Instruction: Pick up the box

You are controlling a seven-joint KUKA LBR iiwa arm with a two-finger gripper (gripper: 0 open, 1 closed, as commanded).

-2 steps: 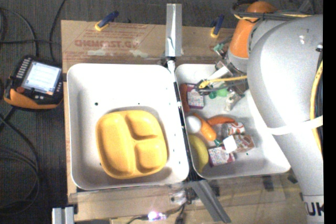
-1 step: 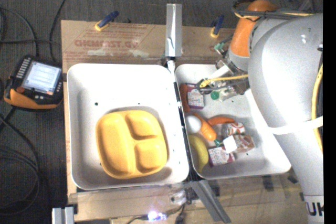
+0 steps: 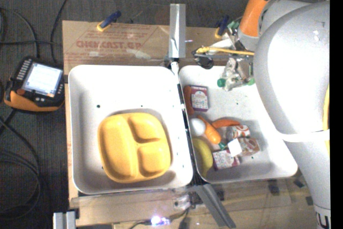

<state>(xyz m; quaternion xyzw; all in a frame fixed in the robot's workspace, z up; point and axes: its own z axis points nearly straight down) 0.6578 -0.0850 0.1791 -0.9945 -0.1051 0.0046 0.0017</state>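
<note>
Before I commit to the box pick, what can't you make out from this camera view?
- Gripper: small and cluttered in the camera view; open or shut unclear.
- Right bin: its right side is hidden behind the grey arm.
- Box: label too small to read.
- Pile by the banana: overlapping packets, blurred.

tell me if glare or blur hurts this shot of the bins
Camera view: the left bin is bright, near blown out around the yellow tray; the arm looms large and soft-edged; the box and the gripper are slightly blurred, label unreadable.
</note>
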